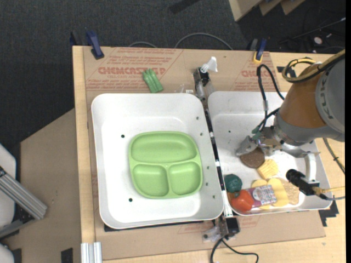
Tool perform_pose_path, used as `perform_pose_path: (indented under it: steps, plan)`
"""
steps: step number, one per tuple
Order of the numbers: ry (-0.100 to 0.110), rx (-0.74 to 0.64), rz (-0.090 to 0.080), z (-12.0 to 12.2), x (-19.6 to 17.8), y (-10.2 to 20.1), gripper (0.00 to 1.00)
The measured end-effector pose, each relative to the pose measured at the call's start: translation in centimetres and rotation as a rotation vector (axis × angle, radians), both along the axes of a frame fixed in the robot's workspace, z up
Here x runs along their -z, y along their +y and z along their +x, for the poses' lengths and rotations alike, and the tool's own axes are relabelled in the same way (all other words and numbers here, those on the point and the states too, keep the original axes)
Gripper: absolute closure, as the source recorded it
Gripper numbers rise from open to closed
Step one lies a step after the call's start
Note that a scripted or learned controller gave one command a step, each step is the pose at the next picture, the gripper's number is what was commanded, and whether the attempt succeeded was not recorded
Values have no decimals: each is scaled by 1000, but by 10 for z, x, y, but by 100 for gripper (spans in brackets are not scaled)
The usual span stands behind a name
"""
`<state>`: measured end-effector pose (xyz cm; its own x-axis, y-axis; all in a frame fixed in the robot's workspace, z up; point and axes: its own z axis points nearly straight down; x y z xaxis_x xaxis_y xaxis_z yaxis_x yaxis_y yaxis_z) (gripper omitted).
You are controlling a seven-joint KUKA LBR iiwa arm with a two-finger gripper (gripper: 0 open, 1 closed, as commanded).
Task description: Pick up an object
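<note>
In the camera view, two shallow white bins are seen side by side on a cardboard sheet (131,64) printed in red. The left bin (109,147) is occupied by a pale green divided plate (165,164), which lies flat near its middle. The grey arm (315,106) is brought in from the right over the right bin (230,114), and the gripper (256,145) is lowered towards the middle of that bin. How wide the claw stands cannot be told, as it is seen from above and partly covered by the wrist, and nothing is seen to be held by it. A brown disc (253,159) lies just below the gripper, so close that contact cannot be ruled out. A yellow piece (267,170) is placed beside the disc. Nearer the front edge of the bin, a dark green item (233,182) and a red tomato (241,201) are gathered close together, with a small printed packet (264,193) and some pale yellow items (282,193) next to them. Outside the bins, a green ridged thing (153,81) is left on the cardboard behind the left bin, and the sheet is pinned at its back corners by blue clamps (95,44).
</note>
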<state>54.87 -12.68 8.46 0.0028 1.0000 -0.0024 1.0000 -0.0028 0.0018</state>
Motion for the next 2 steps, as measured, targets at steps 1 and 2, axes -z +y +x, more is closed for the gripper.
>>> perform_pose_path:
  steps: [1,2]
  plan:
    - [-3,-2,1,1,-11,2,100]
    - [-9,-12,4,-6,-119,70,100]
